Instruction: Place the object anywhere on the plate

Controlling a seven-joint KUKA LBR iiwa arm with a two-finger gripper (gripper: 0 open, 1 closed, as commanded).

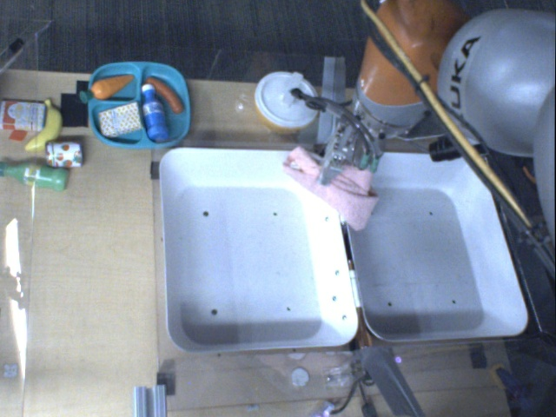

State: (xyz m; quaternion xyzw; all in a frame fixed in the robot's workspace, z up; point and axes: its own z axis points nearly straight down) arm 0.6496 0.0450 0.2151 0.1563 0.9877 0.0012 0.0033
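Seen from above: the arm's fingers [347,159] sit low over a pink cloth [334,189], which drapes across the rims where the left bin [252,320] and right bin [443,311] meet. Whether they pinch the cloth, I cannot tell. A blue plate [178,85] lies far left on the table [78,276]. A firm, central pinch and high lift would likely clear the rims.
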